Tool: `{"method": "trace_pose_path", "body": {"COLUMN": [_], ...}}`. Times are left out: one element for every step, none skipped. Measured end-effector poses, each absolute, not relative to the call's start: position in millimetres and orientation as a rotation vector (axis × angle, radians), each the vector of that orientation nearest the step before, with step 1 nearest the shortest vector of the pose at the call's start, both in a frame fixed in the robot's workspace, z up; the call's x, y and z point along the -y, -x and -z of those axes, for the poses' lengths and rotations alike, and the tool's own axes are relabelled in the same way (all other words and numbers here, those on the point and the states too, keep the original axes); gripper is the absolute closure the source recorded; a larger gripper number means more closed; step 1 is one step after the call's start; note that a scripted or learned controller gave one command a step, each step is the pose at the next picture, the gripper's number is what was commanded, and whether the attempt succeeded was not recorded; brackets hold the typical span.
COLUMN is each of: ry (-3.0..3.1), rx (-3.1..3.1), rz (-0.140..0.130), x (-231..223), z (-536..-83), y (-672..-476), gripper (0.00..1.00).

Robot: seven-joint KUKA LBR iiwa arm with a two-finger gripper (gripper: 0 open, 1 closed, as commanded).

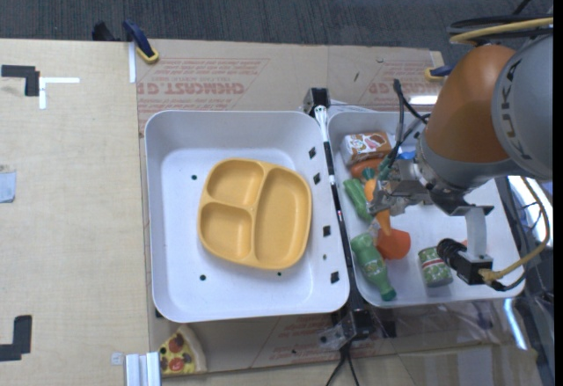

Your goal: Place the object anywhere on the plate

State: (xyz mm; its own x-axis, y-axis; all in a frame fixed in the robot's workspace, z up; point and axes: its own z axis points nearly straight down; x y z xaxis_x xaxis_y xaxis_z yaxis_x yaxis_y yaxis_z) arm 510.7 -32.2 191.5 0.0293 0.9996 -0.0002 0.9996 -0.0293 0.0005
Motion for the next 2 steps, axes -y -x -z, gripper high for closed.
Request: {"method": "trace_pose_path", "body": {"ry": [-2.253, -2.334], "rx": [-2.189, -2.105], "rz": [0.000, 0.007], "x": [32, -43], "z": [-192, -190], "y": [-510.7, -546.3], "gripper": [0.00, 0.00]}}
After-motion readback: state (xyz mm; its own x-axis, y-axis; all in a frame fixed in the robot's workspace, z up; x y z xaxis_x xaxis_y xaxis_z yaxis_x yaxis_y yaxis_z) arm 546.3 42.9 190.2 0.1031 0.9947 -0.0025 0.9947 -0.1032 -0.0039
